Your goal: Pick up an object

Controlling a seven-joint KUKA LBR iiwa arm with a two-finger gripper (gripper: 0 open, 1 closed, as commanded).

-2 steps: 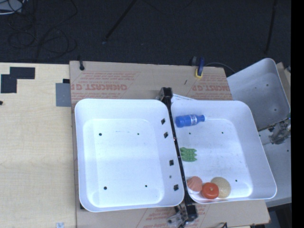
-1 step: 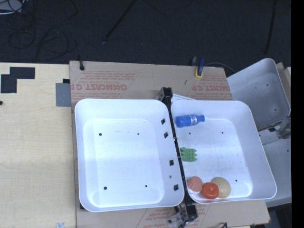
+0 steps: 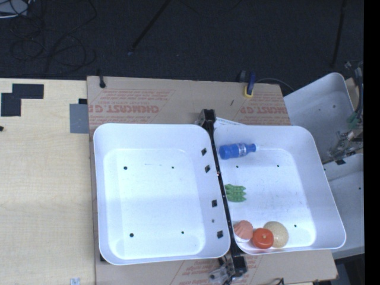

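Blue plastic bottle (image 3: pixel 237 151) with a white cap lies on its side in the right-hand white bin (image 3: pixel 309 153), near that bin's far rim and close to the black divider (image 3: pixel 217 183) between the two bins. It is well apart from the hand (image 3: pixel 349 140), across the bin's bare floor. The hand sits beyond the bin's outer rim at the edge of the view. It is too blurred and cut off to tell whether it is clenched or released, and nothing can be seen in it.

Farther from the hand and nearer the camera, a small green ridged object (image 3: pixel 235 193) lies just beside the divider. In the bin's near corner, three round things huddle together: a pale pink ball (image 3: pixel 242 230), a red-orange ball (image 3: pixel 262 238) touching it, and a beige ball (image 3: pixel 278 233) on the side nearest the hand.

The second white bin (image 3: pixel 107 183) lies beyond the divider, farthest from the hand. Both bins rest on a brown cardboard sheet (image 3: pixel 154 103) over the pale wooden counter (image 3: pixel 41 183).
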